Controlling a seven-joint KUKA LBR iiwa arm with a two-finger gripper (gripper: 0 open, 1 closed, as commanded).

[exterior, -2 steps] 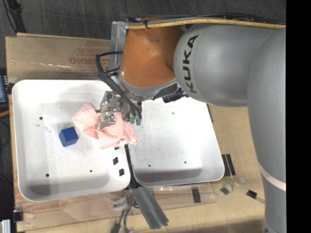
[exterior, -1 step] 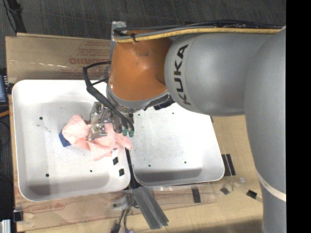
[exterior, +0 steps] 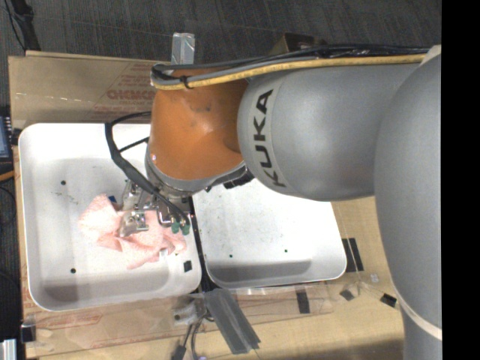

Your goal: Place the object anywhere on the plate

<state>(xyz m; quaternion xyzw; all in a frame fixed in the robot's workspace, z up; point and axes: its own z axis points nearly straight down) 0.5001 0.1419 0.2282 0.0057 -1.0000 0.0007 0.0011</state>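
A pale pink, flat, irregular thing lies on the floor of the left bin, right of its middle; I cannot tell whether it is the plate or the object. My gripper hangs low over the pink thing's right half, and its metal parts overlap it in the view. The orange wrist band and the grey arm hide the back right of the left bin and much of the right bin. Nothing can be made out between the gripper and the pink thing.
The right bin shows a bare white floor strip near its front wall. The divider between the bins runs just right of the gripper. Brown cardboard lines the bench behind the bins. Black cables loop from the wrist.
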